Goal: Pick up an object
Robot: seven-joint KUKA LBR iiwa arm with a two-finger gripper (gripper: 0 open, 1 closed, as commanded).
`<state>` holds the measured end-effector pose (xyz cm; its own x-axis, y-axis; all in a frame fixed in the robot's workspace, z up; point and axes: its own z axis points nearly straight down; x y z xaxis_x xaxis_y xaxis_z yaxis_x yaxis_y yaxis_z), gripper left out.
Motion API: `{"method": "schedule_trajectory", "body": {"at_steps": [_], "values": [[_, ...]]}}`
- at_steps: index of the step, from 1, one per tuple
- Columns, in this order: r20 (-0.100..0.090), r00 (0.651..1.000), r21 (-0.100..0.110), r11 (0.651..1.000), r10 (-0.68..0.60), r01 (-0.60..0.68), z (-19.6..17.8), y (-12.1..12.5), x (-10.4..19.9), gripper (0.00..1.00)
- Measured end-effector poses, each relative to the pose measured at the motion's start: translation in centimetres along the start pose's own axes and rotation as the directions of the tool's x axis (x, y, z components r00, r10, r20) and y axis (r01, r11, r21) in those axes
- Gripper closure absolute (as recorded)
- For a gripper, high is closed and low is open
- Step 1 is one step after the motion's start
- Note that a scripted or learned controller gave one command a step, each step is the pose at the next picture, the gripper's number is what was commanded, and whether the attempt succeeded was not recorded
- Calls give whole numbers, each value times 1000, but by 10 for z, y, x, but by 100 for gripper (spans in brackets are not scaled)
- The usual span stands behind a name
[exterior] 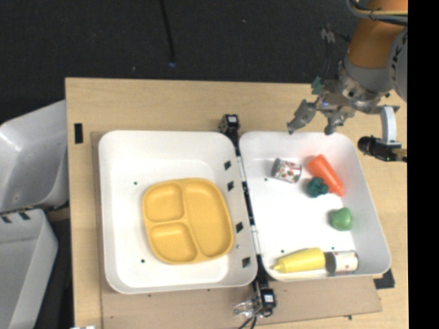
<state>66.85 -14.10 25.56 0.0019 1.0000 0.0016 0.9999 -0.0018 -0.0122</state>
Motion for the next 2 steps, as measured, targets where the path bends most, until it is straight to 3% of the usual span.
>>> {"method": "schedule_trajectory", "body": {"at_steps": [1, 2], "values": [[1, 1000, -14, 1000, -2, 2, -9, 2, 0, 0], [4, 1000, -9, 1000, -1, 1, 35, -3, 3, 0]]}}
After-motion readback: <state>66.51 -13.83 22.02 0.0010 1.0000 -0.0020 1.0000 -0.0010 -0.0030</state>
